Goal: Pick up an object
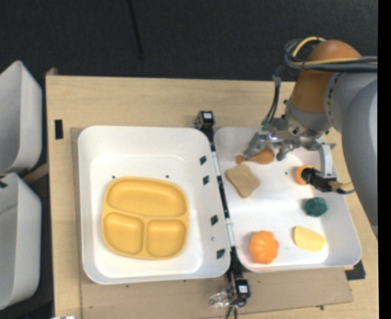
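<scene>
The pincer (pixel 270 146) is lowered at the far edge of the right white plastic bin (pixel 335 244), its fingers spread around a small orange-brown lump (pixel 263 156). A slip could be caused by the rounded shape, or the tan bread-like slice (pixel 243 179) nearby could be nudged. No writing is legible.

The grey arm enters from the right edge of the frame, its broad link filling the upper right. The orange band sits above the wrist at the upper right, with cables looping over its top. Below it the wrist points down and to the left, carrying the end effector (pixel 267 148) low, right of the frame's centre.
</scene>
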`<state>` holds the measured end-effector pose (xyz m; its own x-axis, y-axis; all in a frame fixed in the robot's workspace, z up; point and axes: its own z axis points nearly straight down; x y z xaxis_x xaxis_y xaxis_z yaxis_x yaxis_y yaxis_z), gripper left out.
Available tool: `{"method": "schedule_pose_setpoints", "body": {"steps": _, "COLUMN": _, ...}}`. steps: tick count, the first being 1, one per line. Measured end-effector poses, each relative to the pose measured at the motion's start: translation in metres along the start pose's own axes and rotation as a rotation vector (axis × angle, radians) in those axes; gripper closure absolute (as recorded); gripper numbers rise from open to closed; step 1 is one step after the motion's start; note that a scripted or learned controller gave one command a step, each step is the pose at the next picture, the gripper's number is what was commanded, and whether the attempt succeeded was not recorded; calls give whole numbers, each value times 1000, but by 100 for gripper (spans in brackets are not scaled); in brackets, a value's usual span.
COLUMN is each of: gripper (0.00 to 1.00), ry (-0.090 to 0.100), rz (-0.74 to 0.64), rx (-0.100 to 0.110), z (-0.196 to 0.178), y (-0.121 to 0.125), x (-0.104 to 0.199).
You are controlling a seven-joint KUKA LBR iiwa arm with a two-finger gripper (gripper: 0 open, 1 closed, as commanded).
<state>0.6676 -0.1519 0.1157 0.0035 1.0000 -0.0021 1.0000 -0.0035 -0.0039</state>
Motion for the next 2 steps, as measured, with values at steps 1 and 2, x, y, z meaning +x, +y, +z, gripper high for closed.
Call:
{"method": "schedule_pose_setpoints", "body": {"steps": 1, "gripper": 100, "ry": 3, "rz": 1, "rx": 18, "z": -11, "y": -3, "x": -2}}
{"method": "schedule_pose_setpoints", "body": {"steps": 2, "gripper": 100, "ry": 1, "rz": 1, "rx": -9, "z": -73, "y": -6, "x": -2}}
